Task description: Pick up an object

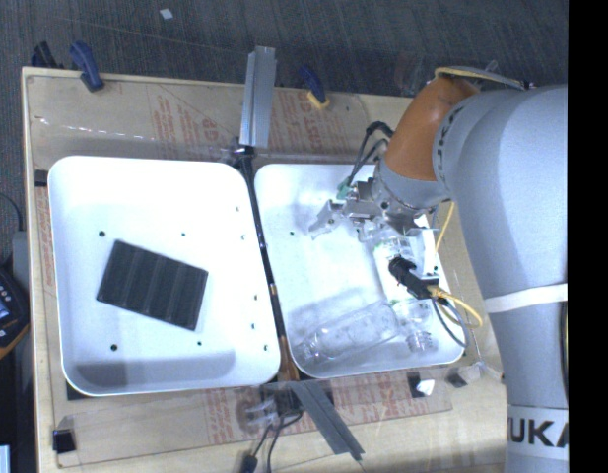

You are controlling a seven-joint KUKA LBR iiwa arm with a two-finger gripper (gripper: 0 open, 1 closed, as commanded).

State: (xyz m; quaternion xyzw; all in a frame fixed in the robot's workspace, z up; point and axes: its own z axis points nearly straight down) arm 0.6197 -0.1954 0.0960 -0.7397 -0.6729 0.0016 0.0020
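Note:
A dark ribbed rectangular pad (152,284) lies flat in the left white bin (67,180), toward its lower left. A clear plastic bottle (351,331) lies on its side near the front wall of the right white bin (284,190). My gripper (335,213) hangs over the upper middle of the right bin, above and behind the bottle and apart from it. Nothing shows in its grasp. The wrist with its orange band (422,136) rises to the right of the gripper.
A metal divider bracket (256,97) stands at the back between the bins, and another bracket (318,422) sits at the front. Cables and a black connector (407,276) hang beside the gripper on the right. Blue clamps (85,65) hold the bench's back edge.

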